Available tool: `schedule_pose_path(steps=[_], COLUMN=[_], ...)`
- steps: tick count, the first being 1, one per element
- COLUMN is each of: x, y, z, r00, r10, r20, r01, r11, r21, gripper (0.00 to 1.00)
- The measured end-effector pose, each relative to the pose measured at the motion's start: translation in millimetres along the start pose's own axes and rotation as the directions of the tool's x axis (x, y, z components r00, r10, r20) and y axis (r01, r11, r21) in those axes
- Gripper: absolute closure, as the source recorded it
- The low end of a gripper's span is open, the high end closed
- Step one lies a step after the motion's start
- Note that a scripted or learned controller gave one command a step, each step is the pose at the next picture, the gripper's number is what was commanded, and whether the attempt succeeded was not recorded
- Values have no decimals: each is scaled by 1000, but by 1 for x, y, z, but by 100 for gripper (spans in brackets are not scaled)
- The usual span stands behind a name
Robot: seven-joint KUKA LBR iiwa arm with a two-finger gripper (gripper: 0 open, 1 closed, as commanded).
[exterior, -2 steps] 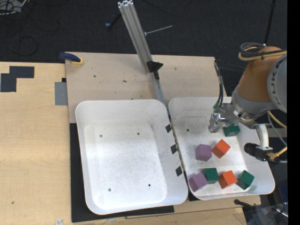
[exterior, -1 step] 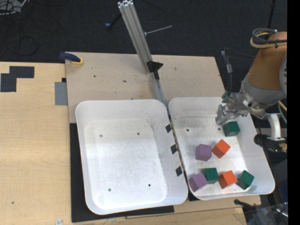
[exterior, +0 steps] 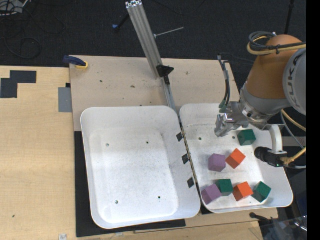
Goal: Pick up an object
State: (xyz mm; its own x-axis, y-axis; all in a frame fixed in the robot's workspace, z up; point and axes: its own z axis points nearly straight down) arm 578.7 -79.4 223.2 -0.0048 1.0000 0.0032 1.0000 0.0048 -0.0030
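Nearest your viewpoint, at the front edge of the right bin (exterior: 280, 200), you have a row of four blocks: a purple block (exterior: 210, 193), a green block (exterior: 224, 186), an orange block (exterior: 243, 190) and a second green block (exterior: 261, 191). Take the right bin as your reference. Further back toward its middle, a second purple block (exterior: 217, 162) and a second orange block (exterior: 236, 158) sit close together, and a third green block (exterior: 246, 137) lies behind them, toward the bin's right side. The tool (exterior: 223, 128) sits over the rear half of this bin, just left of that third green block and apart from it. You cannot tell from this view whether the tool is spread or closed, and no block shows within it. Judge the task as not yet accomplished: all seven blocks rest on the bin floor, and none is lifted. Remaining work, by this reading, is the full grasp and lift. The left bin (exterior: 100, 134) adjoins the reference bin on the counter (exterior: 120, 84).
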Motion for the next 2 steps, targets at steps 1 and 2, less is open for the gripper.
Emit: schedule_pose_path(steps=[1, 2], x=[50, 111], y=[-2, 0], z=[9, 10], r00=[1000, 1000], r10=[1, 0], r20=[0, 1], r01=[-1, 0], r11=[1000, 1000], r21=[1, 1], gripper=[100, 100])
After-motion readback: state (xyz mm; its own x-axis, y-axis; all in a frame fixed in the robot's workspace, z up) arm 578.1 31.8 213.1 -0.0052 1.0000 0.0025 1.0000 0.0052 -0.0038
